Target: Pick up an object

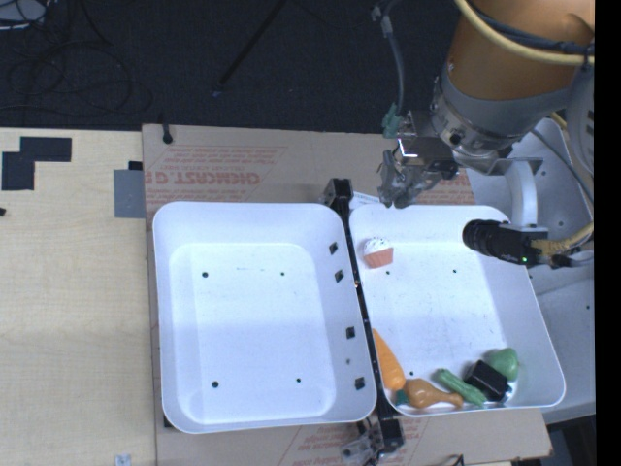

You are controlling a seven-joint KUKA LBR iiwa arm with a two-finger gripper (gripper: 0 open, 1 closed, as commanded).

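**Inspector:** Left bin (175, 260) bare; right bin (529, 299) holds a cupcake toy (378, 251) near its far left corner; carrot (388, 359), orange piece (430, 393), green pieces (461, 384) and a black block (487, 378) crowd the near edge.

**Clerk:** The gripper (400, 194)?

**Inspector:** Above the far rim, nothing between its fingers; grip state cannot be told; risks: descent onto the rim, or the cupcake toy tipping away.
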